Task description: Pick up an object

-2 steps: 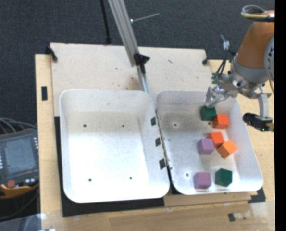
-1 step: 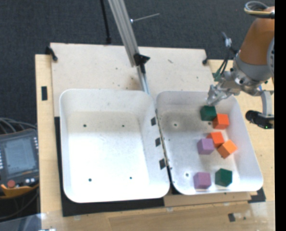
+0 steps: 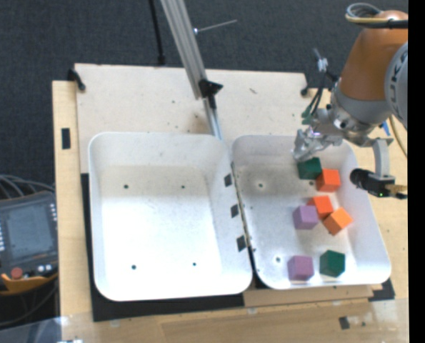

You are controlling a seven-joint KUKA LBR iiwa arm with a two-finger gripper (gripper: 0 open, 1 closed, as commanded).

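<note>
**Spotter:** What's the bench looking like from your end?

**Operator:** I see a pale wooden bench [image 3: 148,98] on dark carpet, with two shallow white plastic bins side by side. The left bin [image 3: 105,156] has only specks on its floor. The right bin [image 3: 258,156] holds the blocks: a dark green cube [image 3: 310,168] near the far wall, a small orange cube [image 3: 328,179] touching it, another orange cube [image 3: 322,205], a tilted orange block [image 3: 338,221], a purple cube [image 3: 305,216], and near the front edge a second purple cube [image 3: 300,267] beside a second green cube [image 3: 332,263].

**Spotter:** And the arm?

**Operator:** The metal two-finger gripper [image 3: 308,147] sits just above the dark green cube, at the bin's far side. From this angle I can't tell its state, or whether anything is between its tips.

**Spotter:** How will that cube handle?

**Operator:** I judge it light and rigid, probably foam or painted wood, with flat faces that should grip well. I'd take it across two opposite sides. The risk is the orange neighbour pressed against it: one fingertip may land on that instead, or shove the green one aside.
</note>
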